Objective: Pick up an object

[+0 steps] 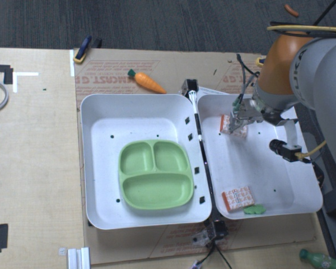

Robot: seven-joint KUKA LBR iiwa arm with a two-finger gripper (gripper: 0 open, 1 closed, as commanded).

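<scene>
Dark carpet runs behind a pale wooden table (pixel 33 167) that carries two shallow white bins side by side. In the right bin (pixel 252 167), near its far-left corner, lies a small packet (pixel 231 125) with orange and white print, and the gripper (pixel 241 116) sits right over it, low, at the end of the grey arm (pixel 308 66). Whether it is spread or pinching the packet cannot be told from here, as the wrist hides that part.

The packet lies close to the bin wall, so I judge the gripper could scrape that wall, or the thin packet could slip away flat instead of lifting.

A second printed packet (pixel 237 197) and a small green piece (pixel 254 209) lie at the near edge, well apart. The left bin (pixel 101 116) holds a green divided plate (pixel 155 174). A toy carrot (pixel 147 81) rests beyond the bins.
</scene>
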